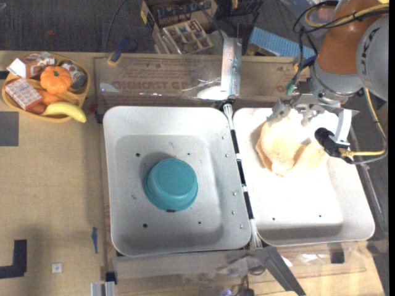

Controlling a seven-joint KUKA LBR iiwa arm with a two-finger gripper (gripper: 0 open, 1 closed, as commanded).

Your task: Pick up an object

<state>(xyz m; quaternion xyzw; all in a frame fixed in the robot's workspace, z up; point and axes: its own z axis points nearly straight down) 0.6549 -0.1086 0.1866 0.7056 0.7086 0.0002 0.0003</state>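
**Hand low over tan object in right bin, grip unclear**

Two shallow white bins side by side on the tabletop (49,196), centre of frame. Left bin (123,128): one teal bowl (171,184), upside down, round, sitting slightly left of the bin's middle, well apart from the walls. Right bin (308,221): one pale tan object (284,148), soft-looking, flattish, maybe bread or a sponge, too washed out to tell, lying in the upper half of the bin, near the divider side. Lower half of the right bin bare white.

Grey arm with orange band (342,42) entering from upper right of frame. Hand (295,111) down at the upper edge of the tan object, right above or touching it; contact not clear. Cannot tell whether hand is released or clenched, glare and metal parts in the way. Object not visibly between any gripping parts, appears to rest on the bin floor. Black cable with yellow end (342,153) hanging just right of the tan object.

Upper left of frame: yellow basket (15,97) on the tabletop with toy pumpkin (55,79), banana (65,110), small boxes. Clear plastic sheet (166,79) behind the left bin, top centre. Crate of clutter (182,23) beyond, on the dark floor.
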